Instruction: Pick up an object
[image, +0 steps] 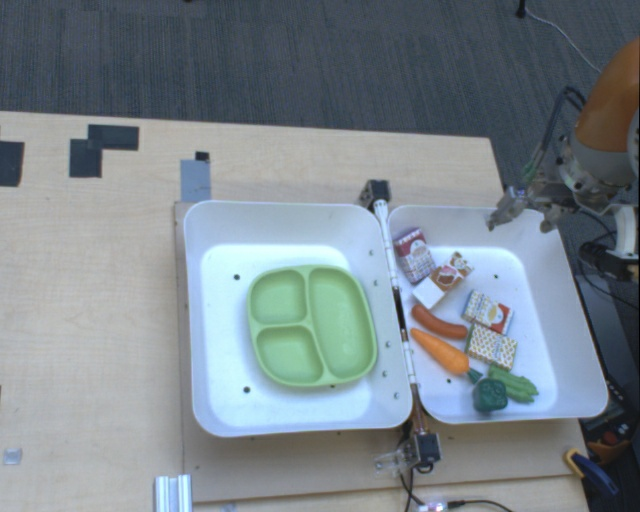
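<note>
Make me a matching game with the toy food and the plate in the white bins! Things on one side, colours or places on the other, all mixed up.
Things:
1. divided plate
2. carrot
3. sausage
4. broccoli

Clues:
A. dark green, near the right bin's front edge
B. light green, alone in the left bin
C. reddish-brown, just behind the carrot
D. orange, with a green end

Pairs: 1-B, 2-D, 3-C, 4-A

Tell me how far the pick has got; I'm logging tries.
Nothing looks picked yet. The hand sits at the right bin's far rim with nothing between its fingers. The carrot, sausage and small boxes lie in that bin. Reaching, grasping and lifting remain.
</note>
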